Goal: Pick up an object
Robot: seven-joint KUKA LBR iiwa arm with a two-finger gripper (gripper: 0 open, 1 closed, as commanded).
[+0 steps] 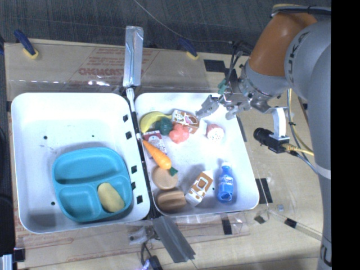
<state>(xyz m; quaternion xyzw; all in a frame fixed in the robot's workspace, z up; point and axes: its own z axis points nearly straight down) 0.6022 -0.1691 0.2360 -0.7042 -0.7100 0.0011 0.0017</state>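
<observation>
nothing lifted yet

the toys sit heaped in the right bin (250, 170): carrot (158, 154), banana (151, 120), blue bottle (225, 184). the gripper (220, 108) hangs over the bin's far corner, fingers spread and seemingly empty. the grab and the lift are both left to do.

Open, empty hand (220, 109) above right bin (247, 173) of toy food (180, 129)

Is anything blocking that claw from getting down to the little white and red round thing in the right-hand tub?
Nothing visible does. The gripper hangs over the right bin's far edge with its fingers apart, and the white and red round thing lies just below it with open bin floor around it. The nearest neighbour, a pink toy, sits to its left.
</observation>
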